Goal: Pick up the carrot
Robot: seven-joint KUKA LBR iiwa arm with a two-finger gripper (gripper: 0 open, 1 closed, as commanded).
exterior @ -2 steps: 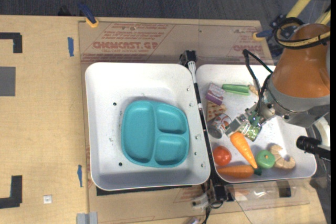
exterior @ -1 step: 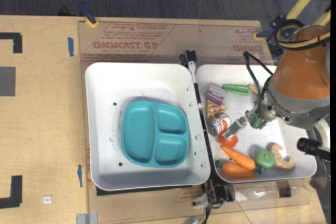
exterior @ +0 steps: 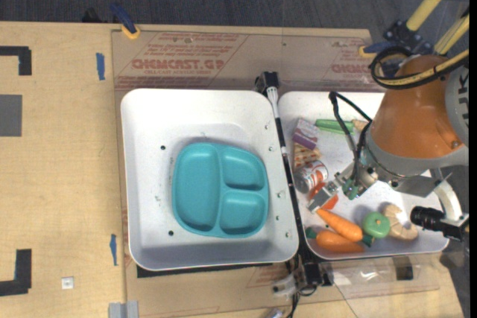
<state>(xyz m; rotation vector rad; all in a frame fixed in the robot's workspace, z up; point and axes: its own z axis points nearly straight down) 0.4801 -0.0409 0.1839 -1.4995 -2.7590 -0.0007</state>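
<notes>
The carrot [exterior: 340,223] lies in the right bin [exterior: 417,248] at lower right of the frame, with a second orange piece [exterior: 334,240] touching below it and a green-topped toy [exterior: 376,226] just to its right. A small can [exterior: 311,179] and purple packet [exterior: 305,136] sit above. The jaws [exterior: 350,186] hover just above the carrot; whether they are spread cannot be told. A teal divided plate [exterior: 220,190] sits in the left bin [exterior: 141,160].

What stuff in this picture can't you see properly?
- Hand: too small and dark in the camera view to tell how it stands.
- Right bin: the orange arm covers its far right part.
- Small things near the purple block: crowded and blurry, hard to name.
- Second orange piece under the carrot: partly hidden by it.
</notes>
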